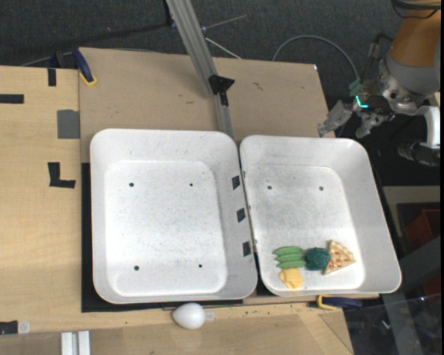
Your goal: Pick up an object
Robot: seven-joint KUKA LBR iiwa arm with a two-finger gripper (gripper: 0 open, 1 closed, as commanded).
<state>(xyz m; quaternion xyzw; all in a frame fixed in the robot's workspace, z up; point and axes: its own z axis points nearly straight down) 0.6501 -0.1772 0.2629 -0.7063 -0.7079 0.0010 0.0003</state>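
Observation:
In the near corner of the right bin (355,168) lie several small toys: a green pea pod (287,255), a dark green broccoli piece (317,257), a pizza slice (341,257) and a yellow piece (291,277). My gripper (350,122) hangs above the bin's far right corner, well away from the toys. Its fingers are spread open and hold nothing.
The left bin (103,198) sits beside the right one. A white egg (189,315) lies on the bench in front of the left bin. A grey metal pole (200,50) slants down to the gap between the bins. A cable loops behind the right bin.

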